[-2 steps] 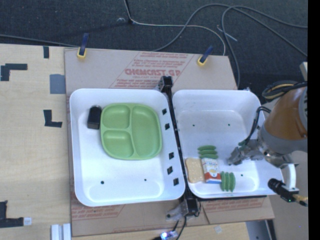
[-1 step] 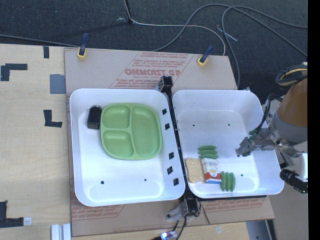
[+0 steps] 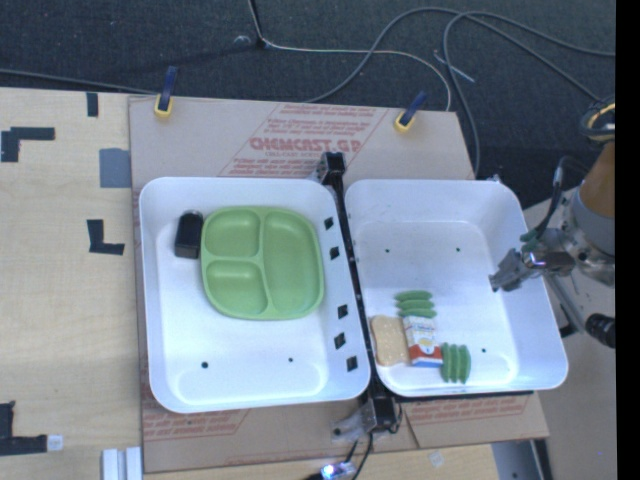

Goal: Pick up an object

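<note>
Two white bins are seen side by side on the table, on a sheet of brown cardboard held at its far edge by two yellow clamps. In the left bin a green divided plate lies in the far half, and a small black block rests just beside the plate's left edge, near the bin's far-left corner. In the right bin four things are gathered near the front edge: a green pod lying crosswise, a tan cracker-like bar close to the bin's left wall, a small white carton with red and orange print just beside the bar, and a second green pod to the carton's right. The hand is seen at the right wall of the right bin, about halfway along it, reaching in over the rim; nothing is seen between its fingers, and whether they are open or closed cannot be told. The hand is well apart from the four things in that bin. Cables run across the dark floor beyond the table's far edge.
</note>
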